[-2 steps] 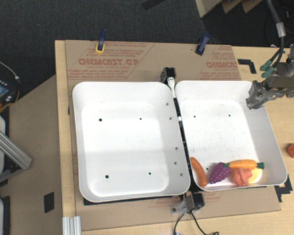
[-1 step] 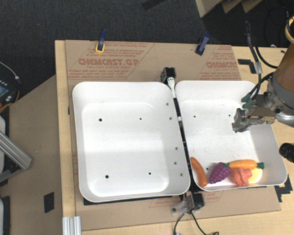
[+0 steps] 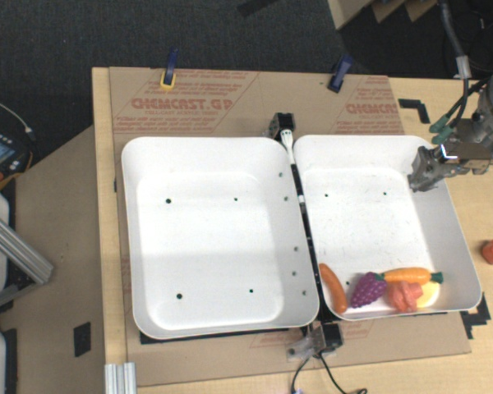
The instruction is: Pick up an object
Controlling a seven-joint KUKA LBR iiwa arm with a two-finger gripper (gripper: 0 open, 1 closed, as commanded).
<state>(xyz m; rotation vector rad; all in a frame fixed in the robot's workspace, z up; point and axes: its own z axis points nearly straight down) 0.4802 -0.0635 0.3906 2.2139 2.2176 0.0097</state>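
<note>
Toy food lies bunched in the near right corner of the right bin (image 3: 444, 220): an orange sausage-shaped piece (image 3: 333, 288) at the left of the group, a purple bunch of grapes (image 3: 367, 289) just beside it, then a carrot (image 3: 409, 275) lying across the top of a red piece (image 3: 403, 296) and a pale yellow piece (image 3: 428, 295), all close together or touching. The left bin (image 3: 148, 220) sits beside it, their edges meeting along a dark strip down the middle. The gripper (image 3: 423, 171) hangs over the far right edge of the right bin, well apart from the toys, with nothing seen in its grasp; I cannot tell how it is set. Both bins rest on a brown cardboard sheet (image 3: 230, 97).
</note>
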